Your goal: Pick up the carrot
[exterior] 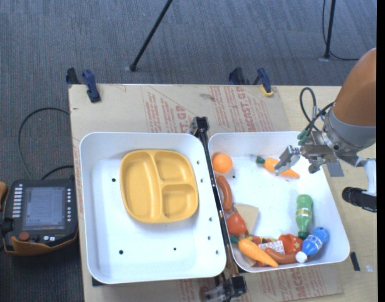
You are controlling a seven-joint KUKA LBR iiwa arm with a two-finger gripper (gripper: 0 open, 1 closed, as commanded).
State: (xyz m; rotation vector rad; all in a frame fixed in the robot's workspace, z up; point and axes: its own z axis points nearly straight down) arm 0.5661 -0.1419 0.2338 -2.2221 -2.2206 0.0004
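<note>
1. The left bin (98, 231) holds a yellow divided plate (159, 185).
2. The right bin (277, 141) holds toy food heaped along its left and near sides.
3. The arm (359, 106) reaches in over the right bin's far right corner.
4. The gripper (288, 162) hangs over a carrot (279, 168) near the bin's far wall; whether it grips the carrot, I cannot tell.
5. A green bottle (304, 211) and a blue bottle (314, 241) lie near the right wall.
6. Another carrot (256, 252) lies in the near pile.
7. An orange ball (222, 163) sits by the left wall.
</note>
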